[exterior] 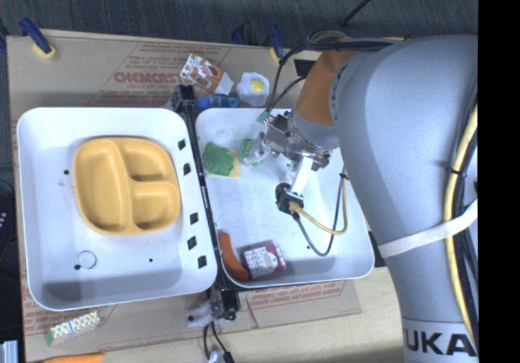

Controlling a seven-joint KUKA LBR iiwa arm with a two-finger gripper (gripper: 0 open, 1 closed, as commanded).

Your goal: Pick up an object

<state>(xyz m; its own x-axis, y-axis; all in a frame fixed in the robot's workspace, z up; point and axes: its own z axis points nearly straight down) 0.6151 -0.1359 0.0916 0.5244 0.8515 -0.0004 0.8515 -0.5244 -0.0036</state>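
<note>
Green sponge (219, 159) just left of fingers (258, 147) — seemingly apart.

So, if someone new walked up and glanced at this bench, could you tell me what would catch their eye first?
Most likely the big grey arm reaching in from the right, its tool low in the right bin beside a green and yellow sponge. Next, the yellow divided tray lying in the left bin. A red packet sits at the right bin's near edge.
</note>
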